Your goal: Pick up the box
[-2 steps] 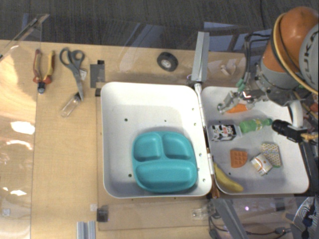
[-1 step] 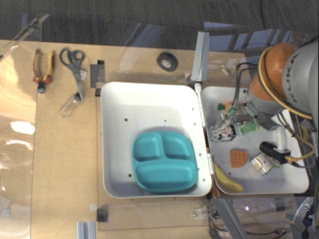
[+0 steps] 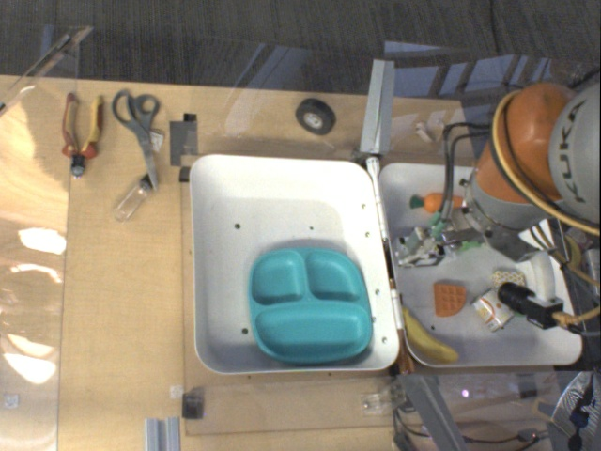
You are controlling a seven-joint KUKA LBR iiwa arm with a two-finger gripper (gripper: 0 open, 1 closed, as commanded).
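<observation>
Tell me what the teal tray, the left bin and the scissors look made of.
Teal tray: probably moulded plastic, smooth, soft sheen, rounded compartments. Left bin: white plastic or painted metal, matte; cannot tell which. Scissors: pale metallic blades; dark handles, likely plastic.

The box (image 3: 489, 311) is small and pale, with tan and white faces; any print on it is too small to read. It lies askew, turned at a slant, on the floor of the right-hand bin (image 3: 563, 350), toward the near side, just right of an orange waffle-like piece (image 3: 449, 299).
</observation>
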